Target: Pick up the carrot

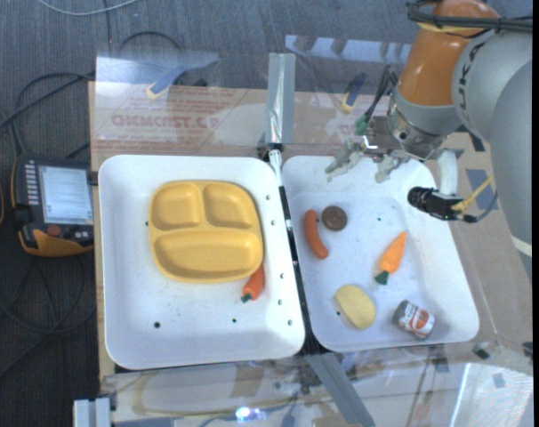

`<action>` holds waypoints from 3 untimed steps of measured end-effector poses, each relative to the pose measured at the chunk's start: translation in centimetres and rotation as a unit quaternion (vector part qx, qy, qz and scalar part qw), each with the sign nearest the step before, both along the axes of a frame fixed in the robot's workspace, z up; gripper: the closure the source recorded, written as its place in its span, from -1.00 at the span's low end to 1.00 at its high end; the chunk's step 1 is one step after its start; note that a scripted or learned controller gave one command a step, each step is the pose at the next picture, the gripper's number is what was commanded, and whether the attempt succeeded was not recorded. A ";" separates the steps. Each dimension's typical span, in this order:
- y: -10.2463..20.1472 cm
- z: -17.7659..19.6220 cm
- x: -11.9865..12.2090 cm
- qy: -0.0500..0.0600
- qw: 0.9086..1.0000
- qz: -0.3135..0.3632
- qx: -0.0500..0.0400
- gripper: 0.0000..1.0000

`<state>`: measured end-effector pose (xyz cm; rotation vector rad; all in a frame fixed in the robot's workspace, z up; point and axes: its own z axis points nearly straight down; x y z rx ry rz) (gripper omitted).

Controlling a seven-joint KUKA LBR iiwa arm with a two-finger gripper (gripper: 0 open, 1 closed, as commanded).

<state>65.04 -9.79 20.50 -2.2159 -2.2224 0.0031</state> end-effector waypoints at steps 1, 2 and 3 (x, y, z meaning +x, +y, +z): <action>-8.6 -7.4 -1.1 0.001 1.000 0.025 -0.001 -1.00; -11.3 -11.2 -5.1 -0.003 0.999 0.037 0.002 -1.00; -11.3 -11.3 -8.4 -0.013 0.996 0.091 -0.002 -1.00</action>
